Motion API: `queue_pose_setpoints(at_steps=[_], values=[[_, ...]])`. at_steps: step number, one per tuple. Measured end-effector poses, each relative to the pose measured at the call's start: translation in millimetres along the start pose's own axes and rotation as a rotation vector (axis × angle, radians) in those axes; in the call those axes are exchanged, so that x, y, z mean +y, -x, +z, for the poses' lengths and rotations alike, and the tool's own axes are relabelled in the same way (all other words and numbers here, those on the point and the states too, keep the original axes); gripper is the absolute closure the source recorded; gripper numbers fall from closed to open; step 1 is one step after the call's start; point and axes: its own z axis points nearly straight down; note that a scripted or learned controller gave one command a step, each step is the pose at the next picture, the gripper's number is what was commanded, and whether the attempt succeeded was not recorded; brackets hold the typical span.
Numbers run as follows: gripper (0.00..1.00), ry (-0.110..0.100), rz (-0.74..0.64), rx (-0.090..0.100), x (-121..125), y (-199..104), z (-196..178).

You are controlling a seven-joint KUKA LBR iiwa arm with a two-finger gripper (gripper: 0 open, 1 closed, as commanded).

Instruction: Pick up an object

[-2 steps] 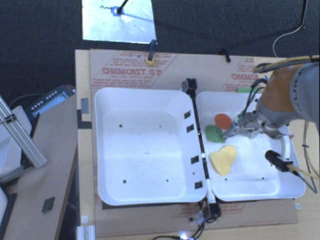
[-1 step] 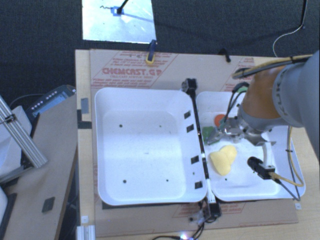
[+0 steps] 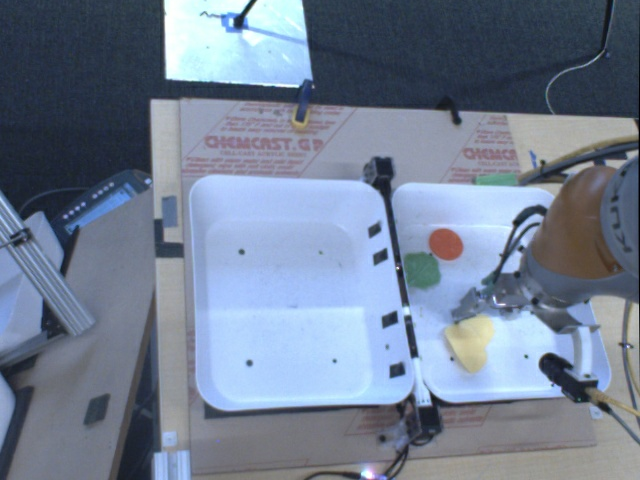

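Three objects lie in the right bin (image 3: 520, 200): an orange-red disc (image 3: 446, 244), a green lumpy piece (image 3: 422, 271) near the bin's left wall, and a pale yellow object (image 3: 470, 342) toward the front. My gripper (image 3: 472, 308) hangs low in the right bin, just above the yellow object's upper edge and to the right of the green piece. The arm's wrist hides the fingertips' spacing. Nothing shows between the fingers.
The left bin (image 3: 215, 268) stands beside the right one, divided by a ridge with black clips (image 3: 390, 288). A metal plate (image 3: 238, 26) lies beyond the bench, and a grey device (image 3: 100, 200) sits at the left.
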Motion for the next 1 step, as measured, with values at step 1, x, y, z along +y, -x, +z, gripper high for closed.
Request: queue_pose_setpoints(at_steps=[1], values=[[0.0,0.011,-0.015,0.001,79.8,-43.9,-1.7]])
